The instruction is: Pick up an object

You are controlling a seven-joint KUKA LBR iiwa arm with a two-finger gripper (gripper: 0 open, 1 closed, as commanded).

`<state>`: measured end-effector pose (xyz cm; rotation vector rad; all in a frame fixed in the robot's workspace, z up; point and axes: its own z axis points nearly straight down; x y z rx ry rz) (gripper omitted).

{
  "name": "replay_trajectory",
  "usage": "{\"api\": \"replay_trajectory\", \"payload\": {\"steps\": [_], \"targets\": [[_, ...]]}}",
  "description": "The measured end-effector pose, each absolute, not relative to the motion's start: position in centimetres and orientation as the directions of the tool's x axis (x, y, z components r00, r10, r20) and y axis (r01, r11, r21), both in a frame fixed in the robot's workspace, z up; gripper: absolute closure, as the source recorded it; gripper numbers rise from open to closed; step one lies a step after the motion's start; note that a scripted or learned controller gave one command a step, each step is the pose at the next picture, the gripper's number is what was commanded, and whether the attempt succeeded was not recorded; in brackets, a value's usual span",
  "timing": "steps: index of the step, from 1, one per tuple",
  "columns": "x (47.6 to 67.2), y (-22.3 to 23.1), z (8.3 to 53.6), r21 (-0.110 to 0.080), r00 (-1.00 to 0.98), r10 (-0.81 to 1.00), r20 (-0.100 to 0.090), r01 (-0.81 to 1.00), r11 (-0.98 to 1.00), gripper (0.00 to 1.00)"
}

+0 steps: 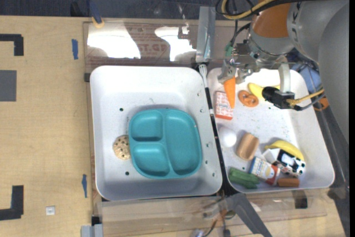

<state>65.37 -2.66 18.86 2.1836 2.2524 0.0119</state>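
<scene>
While I am watching from above, the gripper (237,70) is hovering at the right bin's (319,144) far-left corner, just beside the orange carrot (229,87); whether its fingers are clenched or released, I cannot tell.

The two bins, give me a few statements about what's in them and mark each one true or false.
1. The teal divided tray sits in the left bin. True.
2. A cookie lies inside one of the tray's compartments. False: it lies on the bin floor against the tray's left edge.
3. The end effector is over the right bin, near its far left corner. True.
4. The orange carrot is in the left bin. False: it is in the right bin, just below the end effector.
5. A green item lies at the right bin's near edge. True.
</scene>
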Motion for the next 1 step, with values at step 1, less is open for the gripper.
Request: {"api": "replay_trajectory", "payload": {"steps": [1], "targets": [[62.37, 0.24, 26.46, 0.005, -0.247, 0.969, -0.002, 0.969, 0.247, 1.0]]}}
